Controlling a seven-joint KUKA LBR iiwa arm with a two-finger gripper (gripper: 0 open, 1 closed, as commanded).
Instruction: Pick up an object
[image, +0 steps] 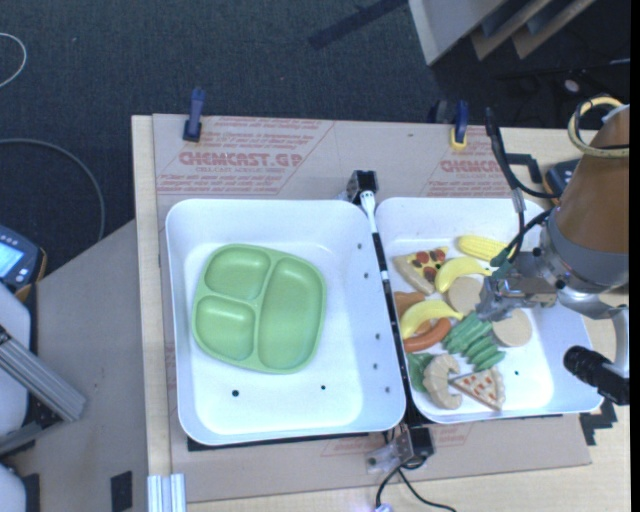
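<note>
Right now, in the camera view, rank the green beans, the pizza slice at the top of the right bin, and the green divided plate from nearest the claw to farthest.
1. Green beans: just below and left of the claw, in the right bin.
2. Pizza slice: farther left, near that bin's upper left.
3. Green divided plate: far left, in the left bin.

Two white bins are sitting side by side on the worktop (240, 150): the left bin (190, 330) well away from the end effector (500, 300), and the right bin (530, 385) directly under it. One green divided plate (260, 308) is lying in the left bin, and it is showing three compartments. Two pizza slices are lying in the right bin, one (423, 266) just left of the end effector and one (478, 388) below it. Two blue clamps (193, 113) (459, 122) are gripping the far edge. The other toy foods are crowding together, so I cannot count them surely.
</note>
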